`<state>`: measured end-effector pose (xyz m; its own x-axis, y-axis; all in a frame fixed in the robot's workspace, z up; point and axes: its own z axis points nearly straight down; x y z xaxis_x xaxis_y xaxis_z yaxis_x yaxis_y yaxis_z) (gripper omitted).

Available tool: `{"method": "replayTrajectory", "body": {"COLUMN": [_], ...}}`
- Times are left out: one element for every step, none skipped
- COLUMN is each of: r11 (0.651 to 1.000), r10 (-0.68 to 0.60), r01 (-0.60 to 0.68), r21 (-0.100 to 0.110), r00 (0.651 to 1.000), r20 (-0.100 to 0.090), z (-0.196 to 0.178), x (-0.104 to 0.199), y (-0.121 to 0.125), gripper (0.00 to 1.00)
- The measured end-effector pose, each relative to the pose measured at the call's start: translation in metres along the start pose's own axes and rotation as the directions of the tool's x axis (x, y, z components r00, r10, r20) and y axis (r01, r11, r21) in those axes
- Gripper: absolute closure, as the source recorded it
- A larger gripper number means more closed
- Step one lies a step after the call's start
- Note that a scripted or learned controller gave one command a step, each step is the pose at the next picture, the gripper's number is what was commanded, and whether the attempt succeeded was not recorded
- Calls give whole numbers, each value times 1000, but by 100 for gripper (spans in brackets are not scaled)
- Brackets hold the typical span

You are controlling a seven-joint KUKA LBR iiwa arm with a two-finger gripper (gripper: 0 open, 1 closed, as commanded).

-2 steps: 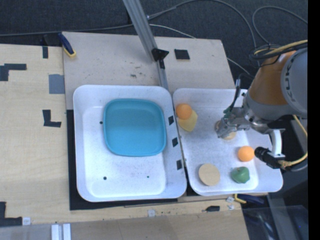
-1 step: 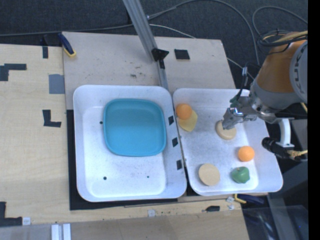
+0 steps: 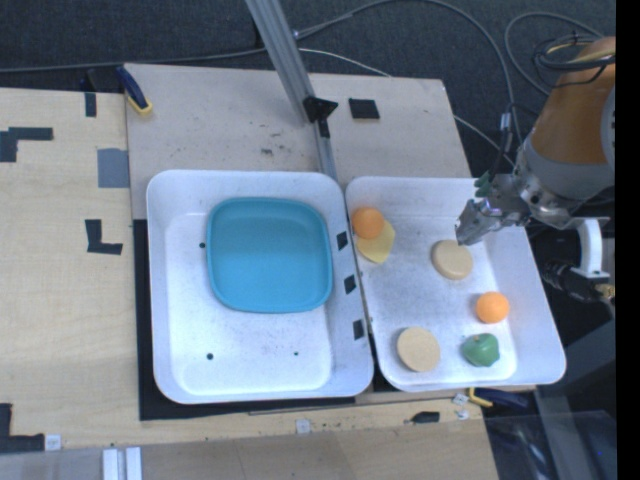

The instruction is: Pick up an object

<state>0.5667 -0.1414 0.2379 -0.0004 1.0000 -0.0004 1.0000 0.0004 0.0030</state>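
Camera view. Two white bins side by side; landmark taken as the right bin (image 3: 520, 268). To its left, left bin (image 3: 170, 268) holding a blue square plate (image 3: 268, 253). Inside the right bin: orange ball (image 3: 367, 221) resting against a yellow piece (image 3: 378, 245) at the left wall; beige disc (image 3: 452, 260) near centre; small orange ball (image 3: 491, 307) toward the right wall; second beige disc (image 3: 417, 348) and green object (image 3: 481, 349) along the near edge.

Gripper (image 3: 472, 230) above the right bin's upper right part, just beside the central beige disc. Finger spread too dark to read (cannot tell). Nothing seen held.

Risks, judged: flat disc offering little edge, so a slip or push aside is likely; round balls liable to roll on contact.

No legible writing or brands.
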Motion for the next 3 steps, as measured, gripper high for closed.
{"method": "replayTrajectory", "body": {"r11": [1000, 1000, 1000], "r10": [-5, -4, -4], "r01": [5, 4, 4], "r21": [3, 4, 4], "r00": [1000, 1000, 1000], "r20": [-2, -1, -1], "z": [-6, 0, -2], "x": [60, 117, 166], "y": [5, 0, 14], "gripper": [100, 100, 100]}}
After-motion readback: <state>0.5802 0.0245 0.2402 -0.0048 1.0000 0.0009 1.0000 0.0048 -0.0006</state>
